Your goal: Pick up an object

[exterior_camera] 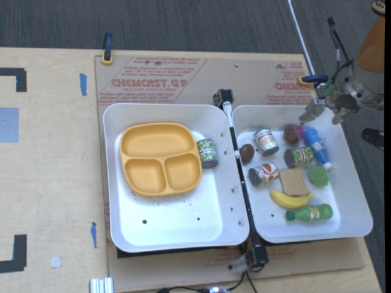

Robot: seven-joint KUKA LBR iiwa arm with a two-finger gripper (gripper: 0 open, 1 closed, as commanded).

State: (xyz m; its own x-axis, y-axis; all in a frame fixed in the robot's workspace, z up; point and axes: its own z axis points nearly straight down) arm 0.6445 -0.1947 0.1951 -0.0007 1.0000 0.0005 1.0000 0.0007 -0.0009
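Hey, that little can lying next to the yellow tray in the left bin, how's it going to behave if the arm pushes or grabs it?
The can looks round-sided, so a push would probably roll it. It appears to touch the yellow tray, which may block a hand closing from that side. Its small size suggests it is light.

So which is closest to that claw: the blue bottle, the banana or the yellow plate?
From the gripper, at the right bin's far edge:
1. Blue bottle, just below it.
2. Banana, nearer the right bin's front.
3. Yellow plate, in the left bin.

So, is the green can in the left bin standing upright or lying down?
Lying down: the green can shows its label side and rests against the yellow tray.
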